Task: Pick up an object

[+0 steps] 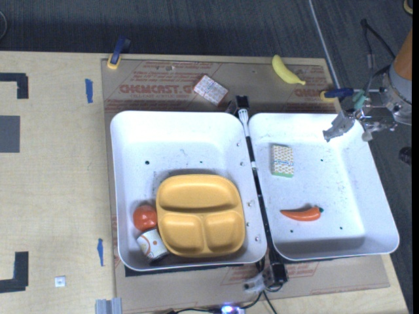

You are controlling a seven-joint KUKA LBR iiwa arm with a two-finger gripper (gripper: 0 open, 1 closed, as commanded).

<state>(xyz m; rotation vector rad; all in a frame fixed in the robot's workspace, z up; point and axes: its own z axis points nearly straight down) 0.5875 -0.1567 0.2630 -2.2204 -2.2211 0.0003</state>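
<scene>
Two shallow white bins sat side by side on the tabletop (46,175), and the tool (350,124) hung at the upper right corner of the right bin (373,201); whether it was released or clenched could not be told. Nothing showed between its tips. Lower left of the tool, inside that bin, lay one small patterned card box (282,160), and further down, well apart from the tool, one orange plastic chili pepper (302,213).

In the left bin (131,142) lay one yellow compartment tray (200,214), with one red ball (145,216) and one small white-and-orange cylinder (151,244) just beside its left edge.

Brown cardboard (163,84) lay under both bins. On it, above them, rested one yellow banana (287,70) and one small checked packet (210,89). Dark grey carpet (196,12) filled the upper frame.
</scene>
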